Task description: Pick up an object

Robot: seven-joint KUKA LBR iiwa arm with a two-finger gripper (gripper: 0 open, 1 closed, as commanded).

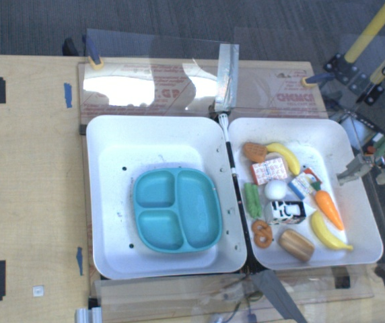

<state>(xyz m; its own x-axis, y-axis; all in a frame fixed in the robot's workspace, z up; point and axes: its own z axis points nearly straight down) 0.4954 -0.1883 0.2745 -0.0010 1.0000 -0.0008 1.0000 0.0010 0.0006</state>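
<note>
The right bin (361,210) holds several toy foods. Among them are a yellow banana (283,157), a brown pastry (253,151), a red and white box (270,171), a white ball (274,190), a small blue and white carton (303,184), an orange carrot (328,209) and a second banana (328,233). There are also a green pod (252,200), a black and white piece (288,210), a pretzel (262,234) and a brown loaf (295,244). My gripper (353,173) hangs at the bin's right rim, apart from all the toys, with nothing seen in it.
The left bin (105,153) holds a teal divided plate (177,209). A clear panel with a metal post (227,76) stands behind the bins. Clamps and a yellow bar (374,25) crowd the far right.
</note>
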